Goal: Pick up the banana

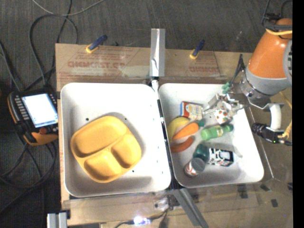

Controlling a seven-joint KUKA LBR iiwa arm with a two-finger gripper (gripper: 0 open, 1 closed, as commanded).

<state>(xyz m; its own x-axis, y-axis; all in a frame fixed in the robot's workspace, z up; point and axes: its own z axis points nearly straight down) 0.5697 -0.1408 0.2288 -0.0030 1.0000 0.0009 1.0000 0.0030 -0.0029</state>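
Can point(194, 166) at right bin's point(251, 175) near edge; banana point(176, 124) mid-pile under carrot point(185, 131), ungrasped; claw point(219, 104) overhead, grip state indeterminable.

Bench point(104, 63), two white bins point(76, 99) side by side

The setting is a robotics laboratory work cell. Indicators: an industrial robot arm point(270, 61) mounted beside a plywood bench point(114, 63) secured with clamps point(96, 43), a handheld teach pendant point(35, 113) with a lit screen, loose cables point(42, 23) across grey carpet, and two white bins point(85, 175) arranged for trials.
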